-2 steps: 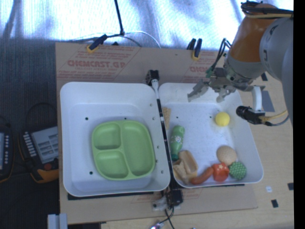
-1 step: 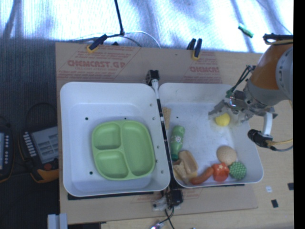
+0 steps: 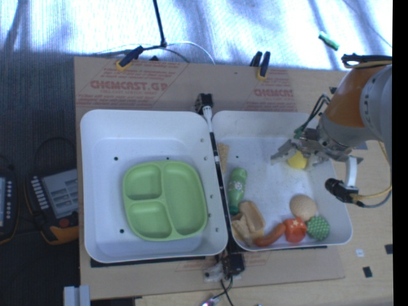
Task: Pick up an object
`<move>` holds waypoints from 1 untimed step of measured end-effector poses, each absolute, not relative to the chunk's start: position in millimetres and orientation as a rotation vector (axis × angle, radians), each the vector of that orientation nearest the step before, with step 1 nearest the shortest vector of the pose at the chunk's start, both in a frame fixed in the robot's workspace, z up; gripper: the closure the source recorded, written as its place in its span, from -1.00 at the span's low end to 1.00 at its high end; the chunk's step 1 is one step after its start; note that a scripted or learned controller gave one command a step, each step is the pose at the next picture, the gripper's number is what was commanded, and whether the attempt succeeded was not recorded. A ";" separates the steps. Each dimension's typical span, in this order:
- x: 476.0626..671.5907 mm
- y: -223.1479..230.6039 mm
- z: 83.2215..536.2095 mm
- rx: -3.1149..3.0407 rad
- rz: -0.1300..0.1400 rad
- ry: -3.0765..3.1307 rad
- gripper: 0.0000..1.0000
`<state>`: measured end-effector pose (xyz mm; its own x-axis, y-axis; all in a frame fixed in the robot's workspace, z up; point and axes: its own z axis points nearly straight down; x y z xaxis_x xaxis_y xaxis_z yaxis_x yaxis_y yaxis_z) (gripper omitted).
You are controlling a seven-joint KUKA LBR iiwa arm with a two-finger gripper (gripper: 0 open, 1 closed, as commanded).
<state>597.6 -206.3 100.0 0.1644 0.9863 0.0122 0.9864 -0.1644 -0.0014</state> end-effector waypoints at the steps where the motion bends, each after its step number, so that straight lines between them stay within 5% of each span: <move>1: 595.9 -210.0 108.1 -2.397 -0.002 -2.025 1.00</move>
